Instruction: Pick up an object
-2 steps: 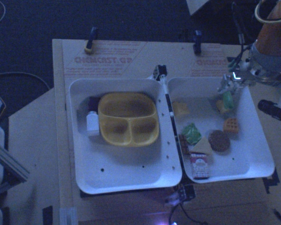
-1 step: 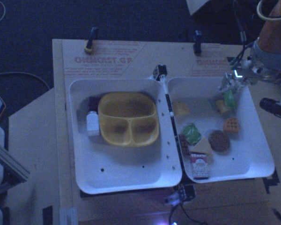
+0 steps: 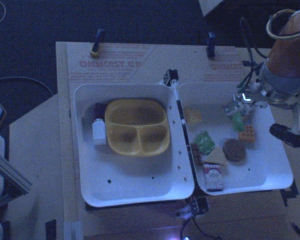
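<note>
While hovering gripper (image 3: 244, 103) over green packet (image 3: 237, 121) near right bin's (image 3: 280, 169) far edge, I'm risking miss; finger state unclear.

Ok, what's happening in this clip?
A grey arm with an orange band reaches in from the right, its tool low over the right bin, just above a green item and beside an orange waffle-like piece. Whether it grips anything can't be made out. The left bin holds a yellow divided plate and a small white bottle.
</note>
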